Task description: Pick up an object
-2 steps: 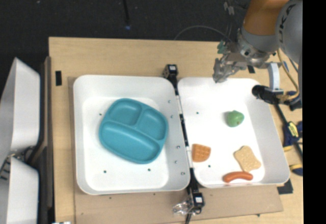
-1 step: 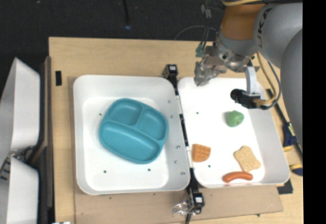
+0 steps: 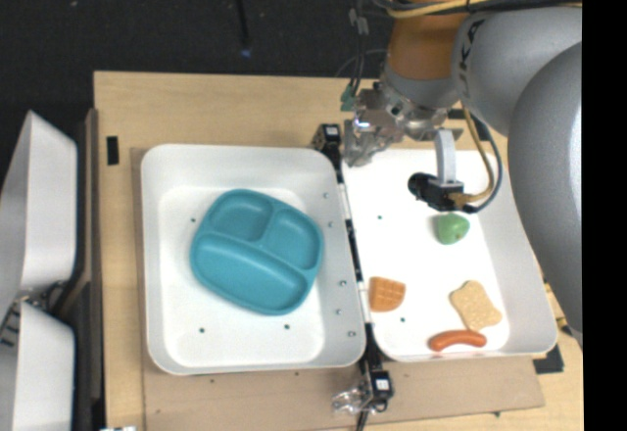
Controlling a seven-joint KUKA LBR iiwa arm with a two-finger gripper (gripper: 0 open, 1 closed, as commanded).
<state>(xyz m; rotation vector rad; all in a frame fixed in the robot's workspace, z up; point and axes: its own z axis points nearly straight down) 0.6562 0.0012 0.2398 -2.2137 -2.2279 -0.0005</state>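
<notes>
Start at your far left: the left bin (image 3: 176, 326) lies down and to the left of the gripper, and the teal divided plate (image 3: 257, 249) sits flat in its middle, well apart from the gripper and lower in the view.

The gripper (image 3: 361, 147) hangs over the far end of the wall where the two bins meet, at the upper left corner of the right bin (image 3: 397, 214). You cannot tell from this slant whether it is spread or closed, and you can see nothing held in it.

Every small thing lies below and to the right of it, well clear. The orange waffle piece (image 3: 387, 294) is almost straight below, near the dividing wall. The red sausage (image 3: 457, 341) lies farther down against the near rim. The green round fruit (image 3: 452, 228) is the nearest to the gripper, off to its lower right. The tan bread slice (image 3: 475, 305) sits below the fruit, just above the sausage.

The grey arm (image 3: 529, 76) comes in from the right.
</notes>
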